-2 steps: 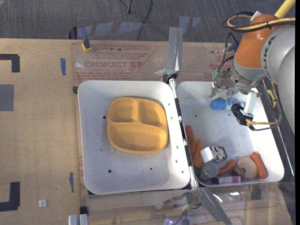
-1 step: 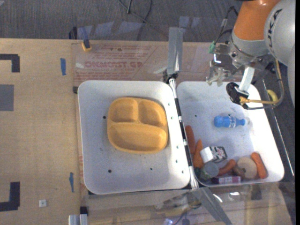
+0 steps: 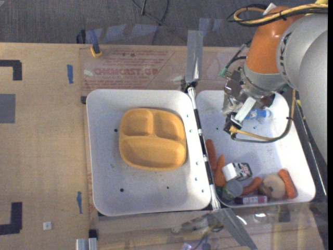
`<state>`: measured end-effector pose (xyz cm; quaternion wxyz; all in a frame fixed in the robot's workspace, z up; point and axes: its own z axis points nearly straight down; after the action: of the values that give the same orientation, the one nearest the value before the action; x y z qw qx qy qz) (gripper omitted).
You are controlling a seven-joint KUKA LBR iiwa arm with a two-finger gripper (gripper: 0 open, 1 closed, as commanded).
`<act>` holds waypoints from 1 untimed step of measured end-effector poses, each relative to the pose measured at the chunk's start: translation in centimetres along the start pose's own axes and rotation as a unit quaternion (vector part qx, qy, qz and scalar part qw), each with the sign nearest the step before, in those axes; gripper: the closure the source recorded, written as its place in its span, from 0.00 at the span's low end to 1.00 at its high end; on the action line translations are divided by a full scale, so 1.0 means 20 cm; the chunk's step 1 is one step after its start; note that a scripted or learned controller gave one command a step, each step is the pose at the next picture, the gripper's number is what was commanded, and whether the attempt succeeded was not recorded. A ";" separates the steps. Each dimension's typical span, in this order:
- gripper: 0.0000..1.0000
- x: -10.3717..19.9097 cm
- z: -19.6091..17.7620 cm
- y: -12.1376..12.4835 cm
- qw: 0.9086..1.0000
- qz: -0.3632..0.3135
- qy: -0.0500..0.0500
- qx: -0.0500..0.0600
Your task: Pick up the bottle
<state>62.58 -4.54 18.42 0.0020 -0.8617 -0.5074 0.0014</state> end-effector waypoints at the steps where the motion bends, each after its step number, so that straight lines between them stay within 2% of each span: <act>1: 1.00 -0.42 -0.46 0.40 0.999 -0.043 0.000 -0.004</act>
<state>65.65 -15.73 27.63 -0.0010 -0.8394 -0.5436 -0.0003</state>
